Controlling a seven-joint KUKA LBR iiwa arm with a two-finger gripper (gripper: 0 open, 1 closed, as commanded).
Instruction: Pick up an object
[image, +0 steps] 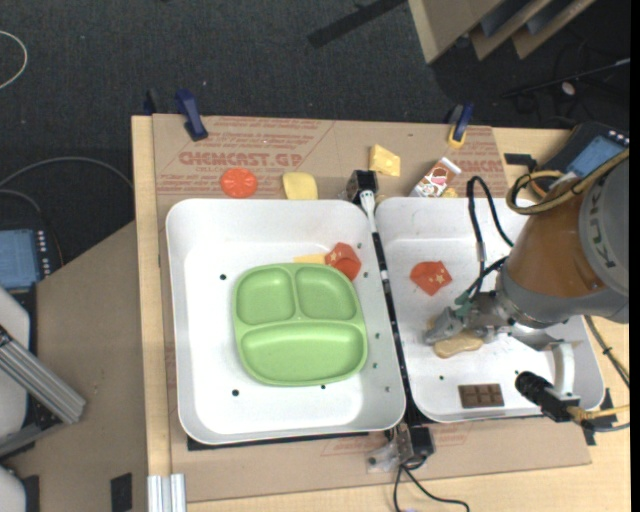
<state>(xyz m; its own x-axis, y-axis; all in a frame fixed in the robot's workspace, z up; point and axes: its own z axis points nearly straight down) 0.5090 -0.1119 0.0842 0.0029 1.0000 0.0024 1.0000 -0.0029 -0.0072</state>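
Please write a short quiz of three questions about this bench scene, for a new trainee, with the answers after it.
1. True or false: the green divided plate lies in the left bin.
2. Which item lies nearest the tool? A) the chocolate bar B) the tan bread-like piece C) the orange disc
3. Fill in: the red piece in the right bin lies ____ the tool in the picture (above or below).

Key:
1. True. It sits about in the middle of that bin.
2. B. The tan piece lies directly by the tool; whether it is gripped cannot be told.
3. Above, toward the far wall of the bin.
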